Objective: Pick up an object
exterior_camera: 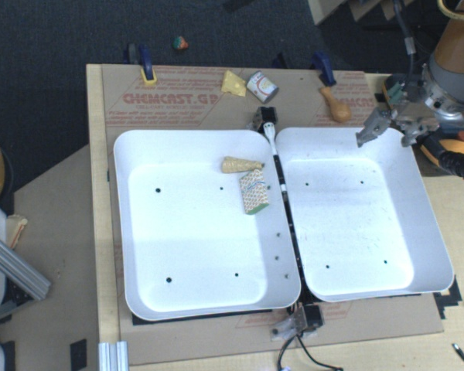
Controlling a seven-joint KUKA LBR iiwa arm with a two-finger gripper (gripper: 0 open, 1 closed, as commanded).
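At the far right corner of the right bin [417, 207], the claw [392, 130] is hanging over the rim, and I cannot tell how it is set. The right bin's floor is giving lots of open room. In the left bin [139, 230], a tan cone [240, 165] and a patterned packet [254, 190] are lying touching, near its far right corner.

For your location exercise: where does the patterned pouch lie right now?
The patterned pouch lies in the left bin, near its upper right corner, just below the tan cone and close to the divide between bins.
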